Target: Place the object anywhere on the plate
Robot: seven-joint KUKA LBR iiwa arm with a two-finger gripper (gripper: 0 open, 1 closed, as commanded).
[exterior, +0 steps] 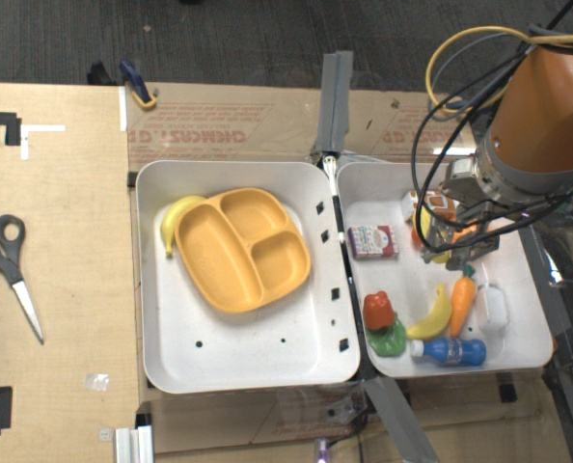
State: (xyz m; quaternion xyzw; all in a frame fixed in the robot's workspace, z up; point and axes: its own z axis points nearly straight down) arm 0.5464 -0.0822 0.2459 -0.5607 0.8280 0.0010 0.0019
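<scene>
Two white bins sit side by side. My tool (450, 234) hangs at three o'clock over the right bin (528, 350); whether it grips anything I cannot tell. Picking seems underway. Next, carry an object to the yellow plate (243, 249) at nine o'clock.

Orange divided plate (243, 249) in left bin (161, 355), tilted; banana (176, 219) tucked against plate's far-left edge. Right bin (532, 350) holds small pink-white carton (372, 242), red pepper (378, 309) on green piece (391, 340), second banana (433, 316), carrot (461, 301), blue bottle (450, 352) along near wall. Gripper (453, 230) over right bin's far-right part. Scissors (14, 270) on bench (55, 355), left.
</scene>
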